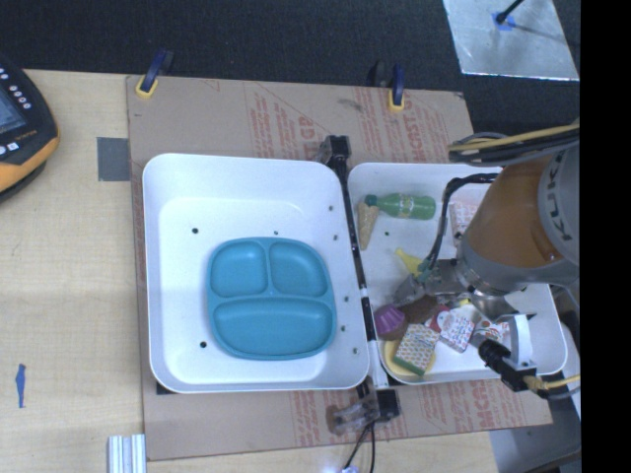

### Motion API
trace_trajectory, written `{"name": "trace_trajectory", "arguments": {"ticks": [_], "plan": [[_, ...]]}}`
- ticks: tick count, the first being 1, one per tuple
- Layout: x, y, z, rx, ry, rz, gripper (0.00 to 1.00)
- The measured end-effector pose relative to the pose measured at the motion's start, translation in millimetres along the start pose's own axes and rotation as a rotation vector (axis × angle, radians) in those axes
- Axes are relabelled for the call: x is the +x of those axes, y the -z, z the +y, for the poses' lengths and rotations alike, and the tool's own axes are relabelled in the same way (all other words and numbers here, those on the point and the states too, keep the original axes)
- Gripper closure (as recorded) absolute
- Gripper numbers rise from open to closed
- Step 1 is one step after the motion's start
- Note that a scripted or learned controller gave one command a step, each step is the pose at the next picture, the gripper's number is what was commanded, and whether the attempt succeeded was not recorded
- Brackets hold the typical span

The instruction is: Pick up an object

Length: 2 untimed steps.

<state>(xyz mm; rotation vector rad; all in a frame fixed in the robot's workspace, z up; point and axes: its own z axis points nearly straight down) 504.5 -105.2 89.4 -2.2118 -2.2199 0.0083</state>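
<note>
The right bin (394,177) holds a clutter of small objects. A green bottle (402,205) lies near its far wall, with a tan cone (366,223) beside it at the left wall. A yellow piece (409,260) lies mid-bin. At the near left are a purple item (389,319), a brown item (426,310), a patterned packet (418,347) on a yellow dish (395,360), and a red-and-white packet (456,329). My gripper (412,290) reaches down low over the brown and purple items. The arm's orange band (513,215) hides the bin's right half.
The left bin (168,264) holds a blue divided plate (270,298). Both bins rest on a cardboard sheet (246,116) held by clamps at its far edge. A yellow-and-black handset (18,126) lies on the bench at far left.
</note>
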Motion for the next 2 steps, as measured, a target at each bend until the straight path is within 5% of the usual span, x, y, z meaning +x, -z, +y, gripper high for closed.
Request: {"name": "trace_trajectory", "arguments": {"ticks": [1,2], "plan": [[-1,12,2,-0.004,0.002,-0.002,1.0],[68,142,12,-0.02,0.009,0.001,1.0]]}}
